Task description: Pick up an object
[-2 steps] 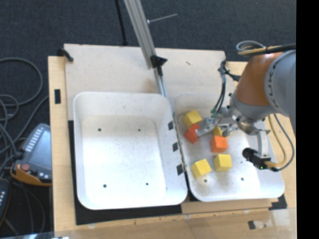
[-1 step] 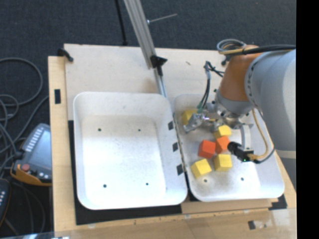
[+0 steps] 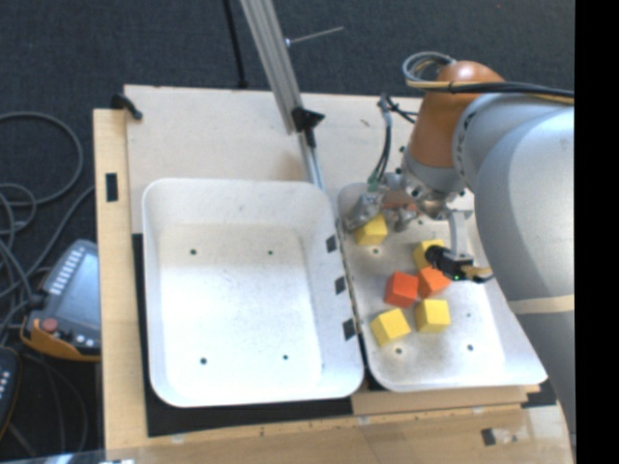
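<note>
Tool (image 3: pixel 368 213) hovers over matte yellow cube (image 3: pixel 371 230) in smooth white bin (image 3: pixel 503 341).

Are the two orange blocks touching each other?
Touching. The camera view shows the bigger orange block and smaller orange block pressed corner to side, no gap.

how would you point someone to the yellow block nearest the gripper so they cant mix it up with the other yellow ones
Start at the right-hand shallow white bin, the one the grey arm reaches over. Look to its far left corner, under the two-finger gripper: a small yellow cube sits there alone. The two other yellow cubes lie nearer the front, beside the orange blocks.
</note>
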`<state>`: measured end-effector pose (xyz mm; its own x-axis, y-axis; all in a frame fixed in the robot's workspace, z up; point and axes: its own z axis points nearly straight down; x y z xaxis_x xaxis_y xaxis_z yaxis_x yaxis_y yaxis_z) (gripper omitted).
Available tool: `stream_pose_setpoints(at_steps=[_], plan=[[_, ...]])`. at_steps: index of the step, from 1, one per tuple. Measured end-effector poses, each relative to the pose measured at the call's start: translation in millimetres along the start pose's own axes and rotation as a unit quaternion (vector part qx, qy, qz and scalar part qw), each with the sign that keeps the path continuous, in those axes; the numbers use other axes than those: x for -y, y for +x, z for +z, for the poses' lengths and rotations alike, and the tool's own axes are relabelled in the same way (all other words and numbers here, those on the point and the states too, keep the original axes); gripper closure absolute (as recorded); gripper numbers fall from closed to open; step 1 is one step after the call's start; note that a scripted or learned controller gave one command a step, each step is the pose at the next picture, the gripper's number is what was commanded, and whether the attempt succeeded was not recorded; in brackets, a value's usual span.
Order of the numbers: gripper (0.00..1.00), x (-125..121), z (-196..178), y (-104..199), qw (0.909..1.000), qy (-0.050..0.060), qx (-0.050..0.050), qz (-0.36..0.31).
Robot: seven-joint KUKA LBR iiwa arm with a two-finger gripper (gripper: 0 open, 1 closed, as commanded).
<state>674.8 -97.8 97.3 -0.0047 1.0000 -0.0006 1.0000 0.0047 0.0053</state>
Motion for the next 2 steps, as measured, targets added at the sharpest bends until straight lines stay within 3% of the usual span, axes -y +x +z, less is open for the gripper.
stream_pose_setpoints(at_steps=[1,2], plan=[[1.0,1,-12,-3,1.0,0.001,0.003,-0.002],[1.0,131,-103,85,1.0,0.002,-0.002,-0.001]])
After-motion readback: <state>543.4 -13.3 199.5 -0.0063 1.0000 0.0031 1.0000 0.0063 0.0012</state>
